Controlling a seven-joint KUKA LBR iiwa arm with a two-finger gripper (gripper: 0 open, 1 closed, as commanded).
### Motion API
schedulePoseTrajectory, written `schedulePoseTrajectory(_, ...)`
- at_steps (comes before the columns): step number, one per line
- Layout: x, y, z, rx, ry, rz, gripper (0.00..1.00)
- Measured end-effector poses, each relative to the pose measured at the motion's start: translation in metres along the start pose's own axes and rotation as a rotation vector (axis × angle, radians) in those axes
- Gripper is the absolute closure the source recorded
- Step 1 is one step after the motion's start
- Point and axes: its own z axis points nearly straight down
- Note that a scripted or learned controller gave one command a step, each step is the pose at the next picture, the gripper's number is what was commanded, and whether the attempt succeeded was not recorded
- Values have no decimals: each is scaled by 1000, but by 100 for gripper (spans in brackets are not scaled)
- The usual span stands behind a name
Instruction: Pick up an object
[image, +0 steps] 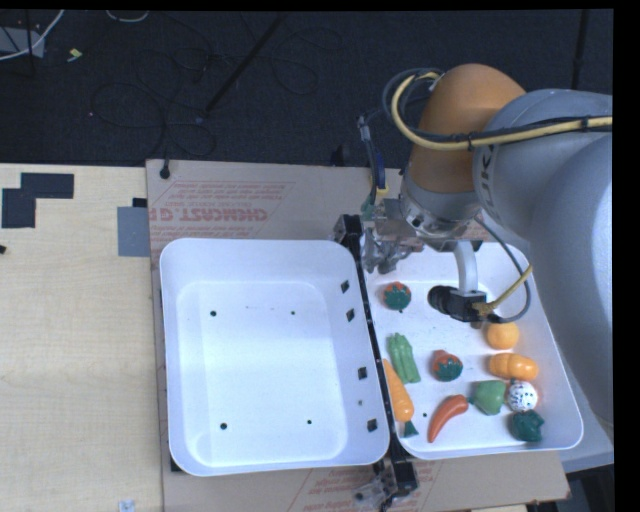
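Observation:
My gripper (384, 256) hangs over the far left corner of the right bin (566, 420), close to the divider between the bins. Just in front of it lies a small red and green round toy (397, 296), a short way apart from the gripper. I see nothing held in the gripper. Further forward in the same bin lie a green pod (403, 357), an orange carrot (399, 392), a red and green tomato (446, 366) and a red chili (447, 417).
On the right bin's right side are an orange ball (502, 335), an orange piece (513, 367), a green pepper (488, 397), a white dotted ball (521, 398) and a dark green piece (526, 427). The left bin (180, 300) stands alongside. The arm's bulk covers the far right.

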Motion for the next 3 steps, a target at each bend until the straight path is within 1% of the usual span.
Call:
schedulePoseTrajectory(1, 11, 1, -16, -3, 2, -3, 100)
schedulePoseTrajectory(3, -3, 0, 7, 1, 0, 1, 100)
